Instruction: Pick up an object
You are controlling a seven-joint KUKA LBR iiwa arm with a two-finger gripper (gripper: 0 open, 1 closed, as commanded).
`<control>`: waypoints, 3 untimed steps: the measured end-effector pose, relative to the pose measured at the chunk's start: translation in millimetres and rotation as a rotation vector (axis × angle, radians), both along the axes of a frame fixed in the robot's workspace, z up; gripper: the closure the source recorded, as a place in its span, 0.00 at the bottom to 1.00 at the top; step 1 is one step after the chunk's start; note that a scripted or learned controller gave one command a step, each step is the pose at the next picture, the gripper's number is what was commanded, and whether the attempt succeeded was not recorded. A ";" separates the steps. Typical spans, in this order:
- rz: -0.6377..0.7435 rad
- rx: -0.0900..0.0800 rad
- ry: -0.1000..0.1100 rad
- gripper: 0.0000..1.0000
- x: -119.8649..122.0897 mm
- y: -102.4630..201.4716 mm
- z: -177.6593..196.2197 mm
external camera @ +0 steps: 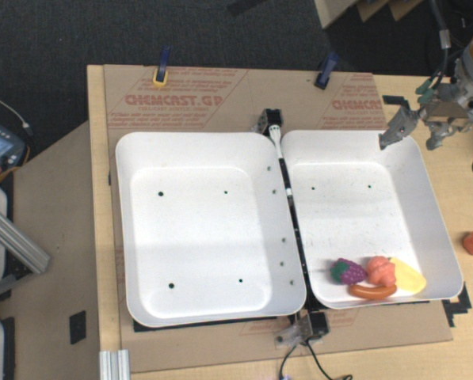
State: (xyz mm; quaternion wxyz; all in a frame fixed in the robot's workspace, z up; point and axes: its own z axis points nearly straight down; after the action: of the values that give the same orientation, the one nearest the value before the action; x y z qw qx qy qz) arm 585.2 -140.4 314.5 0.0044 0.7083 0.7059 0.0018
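From above, the gripper point(417, 130) hangs over the far right corner of the right bin point(355, 204), fingers spread apart with nothing between them. Toy foods point(376, 276) cluster in that bin's near right corner, well apart from it.

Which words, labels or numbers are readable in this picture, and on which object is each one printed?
"CHEMCAST GP" in red, on the brown protective sheet behind the left bin; the last letters are uncertain.
The same red print repeats on the sheet behind the right bin, near, too blurred to read.
Smaller red lines beside both prints are too small to read.
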 end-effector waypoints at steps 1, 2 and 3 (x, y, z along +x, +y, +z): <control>0.000 0.001 0.001 0.00 -56.4 -7.2 57.2; 0.002 0.001 0.000 0.00 -107.5 -5.2 112.1; 0.008 0.001 -0.007 0.00 -105.2 33.9 219.6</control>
State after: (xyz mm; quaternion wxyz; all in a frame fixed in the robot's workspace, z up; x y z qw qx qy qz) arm 480.0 -106.5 534.1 0.0067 0.7056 0.7086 0.0047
